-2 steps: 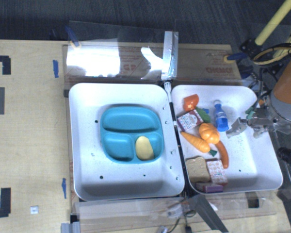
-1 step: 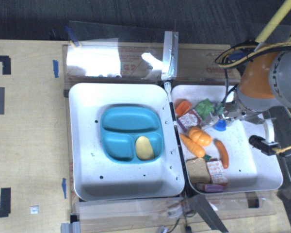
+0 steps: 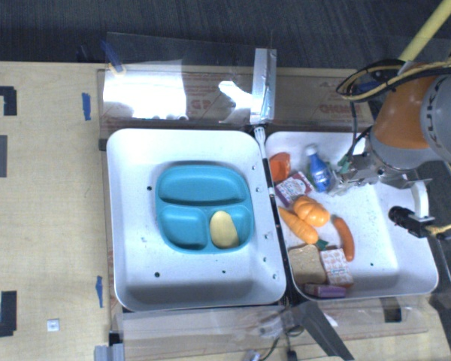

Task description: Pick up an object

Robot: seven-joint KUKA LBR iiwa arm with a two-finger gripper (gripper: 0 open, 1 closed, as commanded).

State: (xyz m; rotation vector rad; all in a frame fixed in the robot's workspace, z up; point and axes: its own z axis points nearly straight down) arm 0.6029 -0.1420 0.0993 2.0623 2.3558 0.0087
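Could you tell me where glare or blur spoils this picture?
In the camera view, strong glare whitens the clear panel behind the left bin; the gripper and small items in the right bin look soft and blurred.

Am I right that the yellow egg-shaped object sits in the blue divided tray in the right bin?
Not quite: the camera view shows the yellow egg-shaped object in the blue divided tray, but that tray sits in the left bin, not the right one.
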